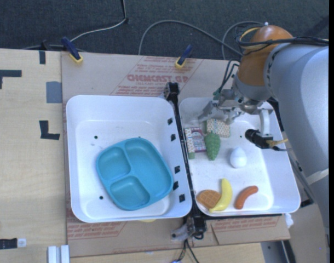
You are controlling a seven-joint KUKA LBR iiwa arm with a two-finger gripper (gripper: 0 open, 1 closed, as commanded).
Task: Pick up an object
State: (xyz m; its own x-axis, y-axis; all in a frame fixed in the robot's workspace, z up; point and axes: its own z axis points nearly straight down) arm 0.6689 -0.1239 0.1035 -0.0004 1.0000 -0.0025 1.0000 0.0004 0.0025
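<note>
From the camera view I saw the gripper [220, 109] hanging over the far end of the right bin [276, 196], just above a checkered packet [218, 127] that touched a green toy [212, 146] and sat beside a small printed box [194, 140]. I could not tell whether the fingers were parted or closed, and nothing showed between them. My worry was the crowding: descending there, I judged, could nudge the neighbours or trap two at once. The white egg [238, 158], banana [225, 195], waffle [208, 198] and sausage [246, 196] lay apart. The blue tray [133, 172] sat in the left bin [82, 147].
</note>
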